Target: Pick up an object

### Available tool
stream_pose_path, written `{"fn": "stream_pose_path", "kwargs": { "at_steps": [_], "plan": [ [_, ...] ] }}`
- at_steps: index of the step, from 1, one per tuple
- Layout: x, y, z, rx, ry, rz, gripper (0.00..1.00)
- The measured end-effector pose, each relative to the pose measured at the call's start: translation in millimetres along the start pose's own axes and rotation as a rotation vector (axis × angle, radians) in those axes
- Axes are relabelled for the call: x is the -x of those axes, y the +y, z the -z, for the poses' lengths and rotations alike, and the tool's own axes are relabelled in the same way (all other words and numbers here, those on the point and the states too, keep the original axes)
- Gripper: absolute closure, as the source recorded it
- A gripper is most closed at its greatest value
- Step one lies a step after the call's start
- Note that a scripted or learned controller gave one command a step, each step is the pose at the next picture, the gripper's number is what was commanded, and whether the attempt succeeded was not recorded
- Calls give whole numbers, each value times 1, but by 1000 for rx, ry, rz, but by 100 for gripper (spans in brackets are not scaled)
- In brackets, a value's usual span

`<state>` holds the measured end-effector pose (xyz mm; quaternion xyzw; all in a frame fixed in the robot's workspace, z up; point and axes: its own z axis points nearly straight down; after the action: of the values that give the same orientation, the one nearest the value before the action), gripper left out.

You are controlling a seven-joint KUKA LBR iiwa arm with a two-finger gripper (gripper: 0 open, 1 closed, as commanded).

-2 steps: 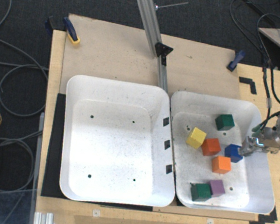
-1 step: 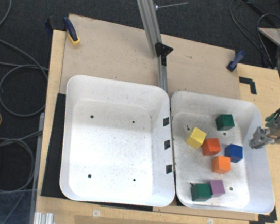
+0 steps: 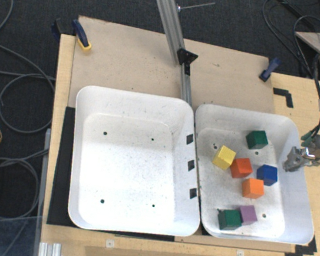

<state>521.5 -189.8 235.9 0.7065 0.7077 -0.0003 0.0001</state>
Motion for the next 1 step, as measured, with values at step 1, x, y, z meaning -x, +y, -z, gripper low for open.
{"fn": "stream_pose_path", "kwargs": {
  "at_steps": [1],
  "plan": [
    [-55,4,11,2,3,6,100]
  ]
}}
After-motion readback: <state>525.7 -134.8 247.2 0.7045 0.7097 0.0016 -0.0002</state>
